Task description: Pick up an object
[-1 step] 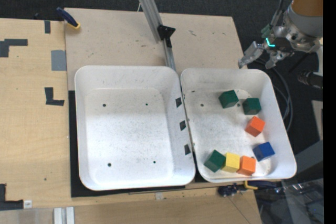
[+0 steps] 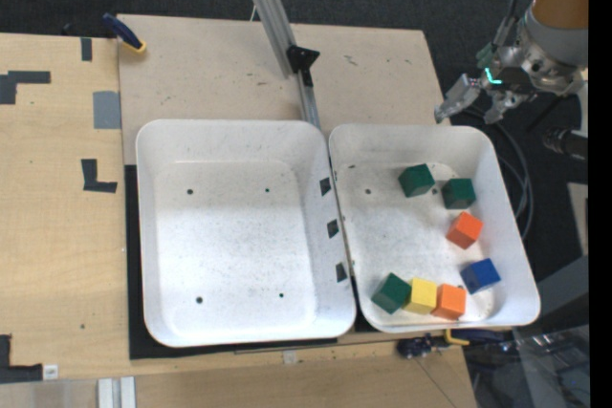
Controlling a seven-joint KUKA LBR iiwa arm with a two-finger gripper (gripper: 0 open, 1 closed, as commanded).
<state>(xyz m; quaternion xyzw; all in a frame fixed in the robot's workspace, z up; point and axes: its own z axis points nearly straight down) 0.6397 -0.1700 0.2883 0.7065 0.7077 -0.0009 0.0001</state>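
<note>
The claw (image 2: 475, 100) is hanging at the upper right, outside the far rim of the right bin (image 2: 507, 205), with its two fingers spread apart and nothing sitting between them. It is touching none of the blocks. A small teal light is glowing on the wrist just above it.

All the blocks are lying in the right bin. Two dark green cubes (image 2: 416, 180) and (image 2: 458, 193) are sitting near the far wall, close together but apart. An orange cube (image 2: 465, 229) is resting below them toward the right wall, and a blue cube (image 2: 480, 274) is lying nearer the front. Along the front wall a green cube (image 2: 391, 292), a yellow cube (image 2: 422, 294) and a second orange cube (image 2: 449, 300) are lining up, touching side by side.

The bins are looking like smooth white plastic with rounded corners and dark speckling. The left bin (image 2: 153, 234) is showing a bare floor. The middle of the right bin is offering open room, while the front row is crowding the wall. The surface (image 2: 210, 62) is pale wood board.
</note>
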